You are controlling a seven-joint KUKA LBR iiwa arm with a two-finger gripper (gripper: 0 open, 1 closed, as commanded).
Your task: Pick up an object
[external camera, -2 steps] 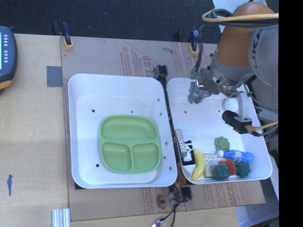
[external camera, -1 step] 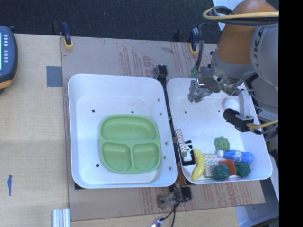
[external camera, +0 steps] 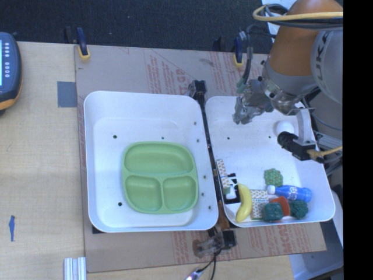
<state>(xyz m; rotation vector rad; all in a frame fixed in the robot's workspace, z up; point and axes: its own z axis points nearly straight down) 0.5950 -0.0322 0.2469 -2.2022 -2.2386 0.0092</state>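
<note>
Claw [external camera: 243, 116] over right bin [external camera: 250, 150], open-or-clenched state can't tell, nothing seen held; yellow curved banana [external camera: 244, 202] lies well below it.

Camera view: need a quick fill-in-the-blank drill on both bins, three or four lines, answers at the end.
1. The green divided tray lies in the ____ bin.
2. The banana lies in the right bin, beside its ____ wall.
3. The blue bottle lies on its ____.
4. The gripper hangs over the ____ end of the right bin.

Missing words: left; left; side; far
</note>
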